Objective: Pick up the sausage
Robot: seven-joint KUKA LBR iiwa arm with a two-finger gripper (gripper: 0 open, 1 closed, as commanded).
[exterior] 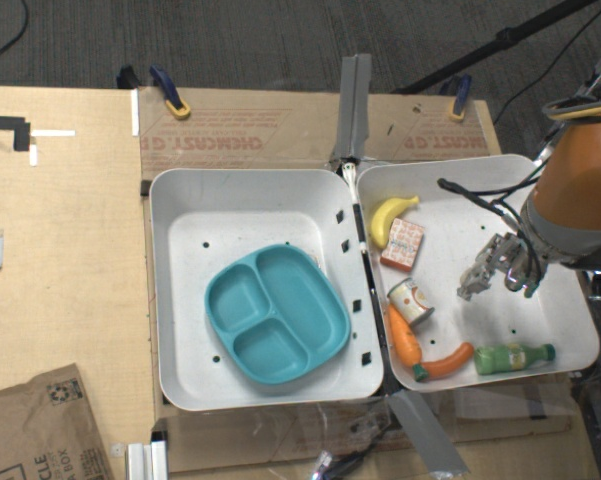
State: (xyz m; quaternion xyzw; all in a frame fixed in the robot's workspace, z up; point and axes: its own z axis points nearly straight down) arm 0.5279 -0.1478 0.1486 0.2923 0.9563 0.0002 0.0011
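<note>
The sausage [447, 360], a reddish-orange curved piece, lies near the front edge of the right bin [565, 353], between a carrot [402, 334] and a green bottle [512, 357]. My gripper [492, 274] hangs over the middle of the right bin, up and to the right of the sausage and well apart from it. Its fingers look spread and open, with nothing between them.
A banana [390, 217], a red and white box [404, 244] and a small can [412, 301] sit along the right bin's left side. A teal divided plate [276, 313] lies in the left bin [180, 268]. Black cables trail from the arm across the right bin's back.
</note>
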